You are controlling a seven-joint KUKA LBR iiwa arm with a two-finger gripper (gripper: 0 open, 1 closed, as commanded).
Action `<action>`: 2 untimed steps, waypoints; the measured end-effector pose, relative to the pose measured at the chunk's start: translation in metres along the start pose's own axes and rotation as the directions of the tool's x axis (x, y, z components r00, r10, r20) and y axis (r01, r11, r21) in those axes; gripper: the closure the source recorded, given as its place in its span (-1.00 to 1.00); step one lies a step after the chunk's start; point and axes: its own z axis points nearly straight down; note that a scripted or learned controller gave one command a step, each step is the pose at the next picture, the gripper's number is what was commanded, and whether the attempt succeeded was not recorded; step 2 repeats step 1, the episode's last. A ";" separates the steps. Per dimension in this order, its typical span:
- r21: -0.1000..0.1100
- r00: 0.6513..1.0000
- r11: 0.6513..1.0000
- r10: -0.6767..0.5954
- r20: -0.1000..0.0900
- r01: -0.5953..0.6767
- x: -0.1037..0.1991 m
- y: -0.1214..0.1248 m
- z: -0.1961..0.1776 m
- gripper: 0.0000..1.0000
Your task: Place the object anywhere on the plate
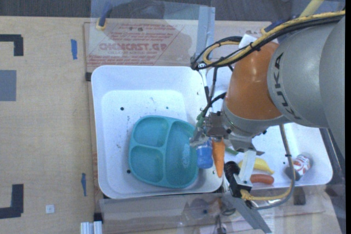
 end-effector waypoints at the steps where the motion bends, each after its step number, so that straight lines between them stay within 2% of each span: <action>1: -0.001 1.000 1.000 0.001 0.000 -0.001 -0.001 0.000 0.000 -1.00; 2: -0.001 1.000 1.000 0.001 0.000 -0.001 -0.001 0.000 0.000 -1.00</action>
